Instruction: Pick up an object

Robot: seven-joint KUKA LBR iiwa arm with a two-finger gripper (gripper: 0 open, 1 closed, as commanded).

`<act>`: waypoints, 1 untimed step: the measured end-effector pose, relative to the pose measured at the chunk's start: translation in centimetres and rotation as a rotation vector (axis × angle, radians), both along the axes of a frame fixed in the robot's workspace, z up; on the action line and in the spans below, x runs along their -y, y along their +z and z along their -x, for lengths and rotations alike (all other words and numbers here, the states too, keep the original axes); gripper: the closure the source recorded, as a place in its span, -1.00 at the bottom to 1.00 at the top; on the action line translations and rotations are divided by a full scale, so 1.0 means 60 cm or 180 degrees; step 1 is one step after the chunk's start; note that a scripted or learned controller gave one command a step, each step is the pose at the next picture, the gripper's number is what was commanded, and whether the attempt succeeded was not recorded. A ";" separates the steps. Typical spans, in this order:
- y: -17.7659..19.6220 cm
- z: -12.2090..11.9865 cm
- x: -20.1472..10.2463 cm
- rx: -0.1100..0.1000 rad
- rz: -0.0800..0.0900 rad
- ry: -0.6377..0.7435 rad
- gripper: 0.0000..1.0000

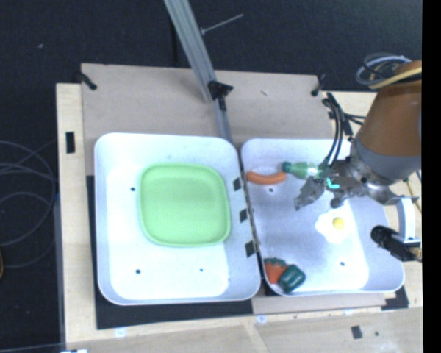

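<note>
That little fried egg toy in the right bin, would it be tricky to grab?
Probably. The fried egg lies flat on the bin floor, so fingers may find little edge to pinch. It looks small and plastic, likely light, and may slide if nudged. Flat, it shouldn't roll.

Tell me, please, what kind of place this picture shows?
Probably a robot test bench in a lab. Two white bins, left and right, sit side by side on a board; a grey arm reaches over them, and loose cables lie on dark floor.

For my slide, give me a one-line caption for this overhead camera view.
Arm's tool hovers over the right bin near a fried egg toy; green plate in the left bin.
</note>
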State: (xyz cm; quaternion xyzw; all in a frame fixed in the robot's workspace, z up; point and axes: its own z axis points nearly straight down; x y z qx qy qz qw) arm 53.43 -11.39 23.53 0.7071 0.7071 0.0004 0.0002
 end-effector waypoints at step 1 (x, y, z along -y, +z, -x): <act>0.000 0.000 0.000 0.0000 0.0000 0.0000 -1.00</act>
